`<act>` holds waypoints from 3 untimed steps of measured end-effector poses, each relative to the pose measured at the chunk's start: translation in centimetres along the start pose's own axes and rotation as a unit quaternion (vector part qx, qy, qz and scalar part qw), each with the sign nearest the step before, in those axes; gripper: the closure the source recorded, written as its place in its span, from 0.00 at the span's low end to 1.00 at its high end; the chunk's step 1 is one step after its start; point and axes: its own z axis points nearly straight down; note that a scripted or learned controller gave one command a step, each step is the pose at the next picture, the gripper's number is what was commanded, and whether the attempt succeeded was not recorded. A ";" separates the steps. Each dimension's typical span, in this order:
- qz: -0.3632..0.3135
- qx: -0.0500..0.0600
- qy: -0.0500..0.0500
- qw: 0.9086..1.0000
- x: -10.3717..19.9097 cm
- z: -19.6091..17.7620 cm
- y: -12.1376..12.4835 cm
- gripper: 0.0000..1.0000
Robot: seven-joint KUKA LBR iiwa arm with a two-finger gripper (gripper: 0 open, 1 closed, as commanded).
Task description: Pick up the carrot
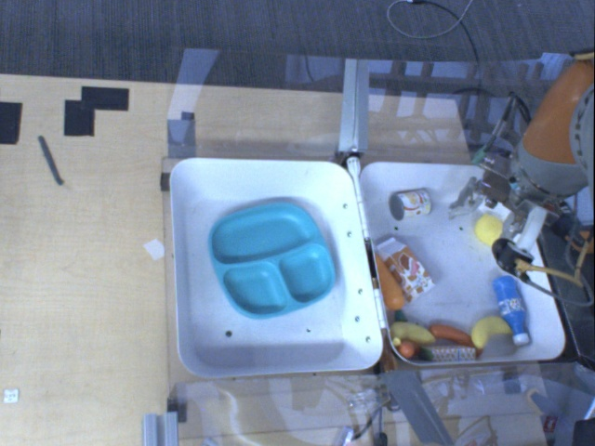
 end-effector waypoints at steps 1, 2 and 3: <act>-0.040 -0.002 0.002 0.999 -2.3 8.4 -5.9 0.00; -0.041 -0.006 0.003 0.999 -2.1 7.1 -5.6 1.00; -0.137 -0.008 0.002 0.991 -4.4 8.1 -8.8 1.00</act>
